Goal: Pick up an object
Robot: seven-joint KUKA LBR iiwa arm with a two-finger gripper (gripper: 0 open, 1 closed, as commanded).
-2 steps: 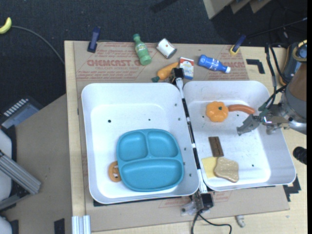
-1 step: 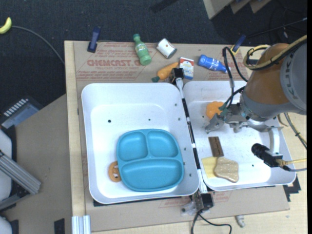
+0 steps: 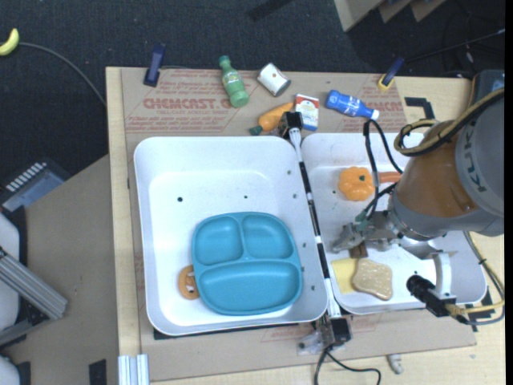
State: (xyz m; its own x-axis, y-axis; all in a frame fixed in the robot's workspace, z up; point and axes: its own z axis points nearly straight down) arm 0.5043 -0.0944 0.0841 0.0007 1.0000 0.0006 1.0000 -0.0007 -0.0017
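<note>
**Crowding risk in the right bin**

Hovering low in the right bin (image 3: 473, 291), gripper (image 3: 358, 237) sits between pumpkin (image 3: 355, 183) and cracker (image 3: 373, 279) (finger state: cannot tell). Likely failure: descent lands between objects, nudging the yellow block (image 3: 343, 273) instead of grasping anything.

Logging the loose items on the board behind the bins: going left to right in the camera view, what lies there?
Blue clip → green bottle → white can → blue bottle → second blue clip.
</note>
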